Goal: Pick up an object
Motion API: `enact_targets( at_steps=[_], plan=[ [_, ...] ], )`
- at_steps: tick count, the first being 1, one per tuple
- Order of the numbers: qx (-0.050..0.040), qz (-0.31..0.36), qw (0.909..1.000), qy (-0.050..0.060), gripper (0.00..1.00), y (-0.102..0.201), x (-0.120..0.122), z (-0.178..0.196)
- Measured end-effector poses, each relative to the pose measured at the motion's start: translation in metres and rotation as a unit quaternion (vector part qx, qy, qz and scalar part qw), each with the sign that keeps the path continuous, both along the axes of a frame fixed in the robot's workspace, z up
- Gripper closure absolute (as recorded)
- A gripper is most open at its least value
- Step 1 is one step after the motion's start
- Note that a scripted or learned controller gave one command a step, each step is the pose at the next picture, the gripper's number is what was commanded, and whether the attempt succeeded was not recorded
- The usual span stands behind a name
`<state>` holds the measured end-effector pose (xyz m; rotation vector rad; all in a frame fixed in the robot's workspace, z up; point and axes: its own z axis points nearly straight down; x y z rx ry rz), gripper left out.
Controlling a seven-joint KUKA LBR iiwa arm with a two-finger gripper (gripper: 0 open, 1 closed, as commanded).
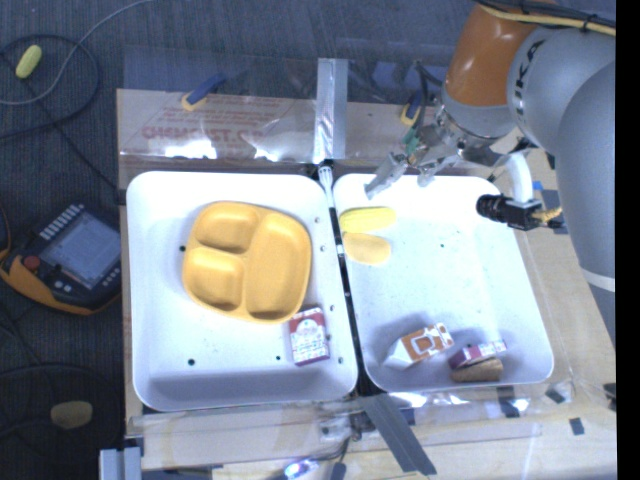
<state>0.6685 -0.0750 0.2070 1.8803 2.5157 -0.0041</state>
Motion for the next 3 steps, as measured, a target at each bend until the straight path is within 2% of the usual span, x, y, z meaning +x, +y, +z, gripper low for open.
enact_targets(
  at_steps=[1,2,3],
  plan=[
    [0.0004,0.108,0.9942,0.001,0.00,-0.060,-0.001,-0.114],
    [0.0006,0.108,0.9941,0.002,1.00,-0.060,-0.002,-0.106],
    [0.0012,0.116,0.9933,-0.001,1.00,0.000,0.001,0.012]
  ],
)
